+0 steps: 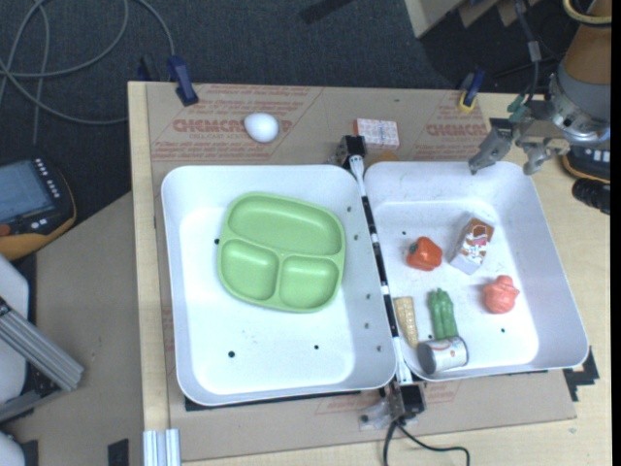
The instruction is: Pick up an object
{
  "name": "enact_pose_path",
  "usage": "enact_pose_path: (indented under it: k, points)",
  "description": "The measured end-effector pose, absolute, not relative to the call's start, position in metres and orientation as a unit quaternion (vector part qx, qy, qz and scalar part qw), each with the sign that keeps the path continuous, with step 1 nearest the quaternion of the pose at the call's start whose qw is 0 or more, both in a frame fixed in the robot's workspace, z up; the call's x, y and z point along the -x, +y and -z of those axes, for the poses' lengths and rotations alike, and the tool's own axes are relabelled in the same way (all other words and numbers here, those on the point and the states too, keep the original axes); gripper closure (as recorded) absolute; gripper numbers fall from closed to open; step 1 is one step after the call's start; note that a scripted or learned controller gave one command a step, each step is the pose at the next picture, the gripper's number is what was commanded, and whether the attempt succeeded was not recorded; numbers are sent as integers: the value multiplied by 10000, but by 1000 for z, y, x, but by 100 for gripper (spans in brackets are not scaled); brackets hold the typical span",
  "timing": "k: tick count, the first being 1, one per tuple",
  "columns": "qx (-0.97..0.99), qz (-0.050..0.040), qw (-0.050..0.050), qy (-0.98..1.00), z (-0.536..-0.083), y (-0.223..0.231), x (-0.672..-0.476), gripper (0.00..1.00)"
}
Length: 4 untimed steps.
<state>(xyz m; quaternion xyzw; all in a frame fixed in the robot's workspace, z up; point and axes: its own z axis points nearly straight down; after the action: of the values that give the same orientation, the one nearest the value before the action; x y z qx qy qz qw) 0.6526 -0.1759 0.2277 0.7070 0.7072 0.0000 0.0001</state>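
A green tray (281,252) lies in the left bin (194,338). The right bin (543,289) holds a tomato (424,253), cucumber (442,313), can (444,354), carton (474,244) and peach (500,295). Above its far rim, the end effector (508,158) hangs spread, gripping nothing.

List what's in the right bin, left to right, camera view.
Corn cob → orange pepper → small carton → pink toy. The green vegetable and silver can overlap in x, so they are left out.
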Motion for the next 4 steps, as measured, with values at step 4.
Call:
enact_pose_path:
  k: [4]
  points:
    - [-7073, 2, -10, 7069, -85, -99, -574, 0]
